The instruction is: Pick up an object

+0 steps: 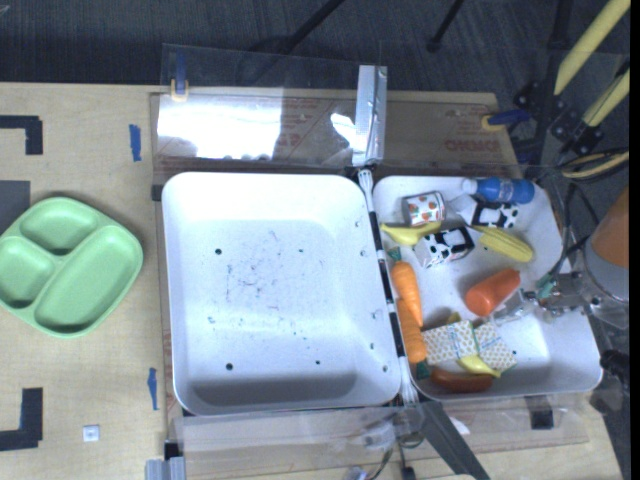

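Look to the right-hand bin: that is where all the loose things lie. Along its left wall you see a long carrot, and beside its lower end a pale patterned packet with a small yellow piece on it and a red strip just below. Near the middle sits an orange-red pepper-like piece. Above it lie a banana, a second yellowish curved piece, a black-and-white toy, a small white box with red dots, and, at the top, a blue-capped bottle with another black-and-white piece under it.

Your claw comes in from the right edge, low over the right side of this bin, just beside the orange-red piece. The view blurs it against the cables there, so you cannot tell whether it is spread or pressed together, nor whether it touches anything.

The left-hand bin shows bare white floor with faint scuffs. Well apart on the worktop, far left, rests a green divided plate.
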`<control>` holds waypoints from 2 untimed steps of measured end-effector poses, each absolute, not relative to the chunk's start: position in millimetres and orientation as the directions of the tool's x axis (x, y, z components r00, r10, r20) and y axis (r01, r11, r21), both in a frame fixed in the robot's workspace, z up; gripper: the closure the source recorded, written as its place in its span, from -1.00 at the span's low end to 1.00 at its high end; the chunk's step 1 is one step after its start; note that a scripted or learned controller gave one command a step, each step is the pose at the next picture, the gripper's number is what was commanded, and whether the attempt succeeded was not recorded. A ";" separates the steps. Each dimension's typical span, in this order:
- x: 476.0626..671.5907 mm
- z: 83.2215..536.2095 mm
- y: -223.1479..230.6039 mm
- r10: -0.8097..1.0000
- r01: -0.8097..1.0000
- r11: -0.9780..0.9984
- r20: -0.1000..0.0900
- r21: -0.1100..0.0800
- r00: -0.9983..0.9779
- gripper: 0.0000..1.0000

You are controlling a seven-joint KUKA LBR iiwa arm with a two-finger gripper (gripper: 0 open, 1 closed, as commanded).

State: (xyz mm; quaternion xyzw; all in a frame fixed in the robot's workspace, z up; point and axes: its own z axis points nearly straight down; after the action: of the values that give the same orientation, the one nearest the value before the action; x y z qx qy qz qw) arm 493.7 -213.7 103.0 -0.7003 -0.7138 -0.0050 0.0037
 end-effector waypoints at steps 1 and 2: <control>484.4 126.4 -220.6 0.985 0.985 0.174 0.002 0.003 -0.174 -1.00; 526.1 86.2 -190.1 1.000 1.000 -0.026 -0.002 0.006 0.026 -1.00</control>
State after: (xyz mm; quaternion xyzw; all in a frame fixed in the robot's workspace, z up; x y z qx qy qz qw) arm 526.1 -190.1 86.2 -0.7164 -0.6977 -0.0012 -0.0028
